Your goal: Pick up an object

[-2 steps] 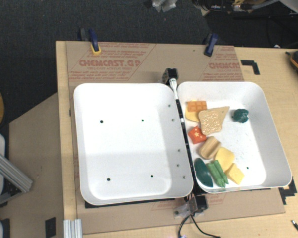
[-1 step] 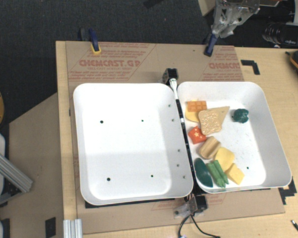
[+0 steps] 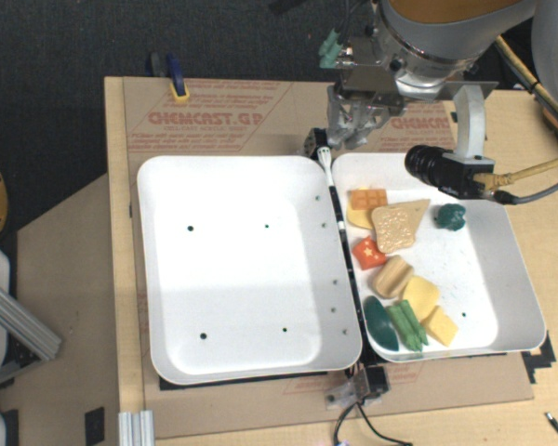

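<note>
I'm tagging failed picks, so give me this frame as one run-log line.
gripper: above bins' far edge, nothing seen held | right bin: toy food clustered at left side | left bin: no items | pick: not done

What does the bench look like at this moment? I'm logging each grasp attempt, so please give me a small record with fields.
gripper: above the far rim where the two bins meet, nothing seen in it
left bin: white, bare floor
right bin: white, holds toy food crowded along its left side
tan slice: lies over the pile
teal lump: apart, toward the far right
green beans: near corner, beside yellow blocks
</note>
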Motion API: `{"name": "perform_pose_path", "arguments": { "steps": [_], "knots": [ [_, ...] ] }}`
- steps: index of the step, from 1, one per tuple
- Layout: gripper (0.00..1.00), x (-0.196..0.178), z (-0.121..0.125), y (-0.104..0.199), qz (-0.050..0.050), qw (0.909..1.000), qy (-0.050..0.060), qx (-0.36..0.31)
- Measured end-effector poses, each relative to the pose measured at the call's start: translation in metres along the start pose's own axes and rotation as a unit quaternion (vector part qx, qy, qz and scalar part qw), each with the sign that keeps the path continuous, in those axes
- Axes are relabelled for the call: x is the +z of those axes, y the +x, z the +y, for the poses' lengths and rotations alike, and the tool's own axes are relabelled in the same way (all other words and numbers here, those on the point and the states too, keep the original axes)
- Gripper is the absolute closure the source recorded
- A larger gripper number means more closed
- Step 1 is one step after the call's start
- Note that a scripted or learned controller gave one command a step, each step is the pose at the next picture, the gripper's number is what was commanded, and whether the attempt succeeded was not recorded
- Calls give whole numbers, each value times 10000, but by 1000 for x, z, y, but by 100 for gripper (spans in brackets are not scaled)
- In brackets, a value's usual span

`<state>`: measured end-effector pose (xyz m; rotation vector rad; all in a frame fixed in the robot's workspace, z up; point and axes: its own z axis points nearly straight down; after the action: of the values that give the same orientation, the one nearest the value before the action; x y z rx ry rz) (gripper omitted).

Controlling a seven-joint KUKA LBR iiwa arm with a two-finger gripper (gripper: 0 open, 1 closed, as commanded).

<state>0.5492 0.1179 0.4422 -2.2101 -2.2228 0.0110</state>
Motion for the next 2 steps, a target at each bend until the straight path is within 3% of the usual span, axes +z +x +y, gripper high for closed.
{"name": "perform_pose_path", "arguments": {
  "steps": [1, 2],
  "knots": [
    [100, -99, 2, 48, 24, 9999, -113, -2],
    [100, -38, -53, 81, -7, 10000, -5, -2]
  ]
}}
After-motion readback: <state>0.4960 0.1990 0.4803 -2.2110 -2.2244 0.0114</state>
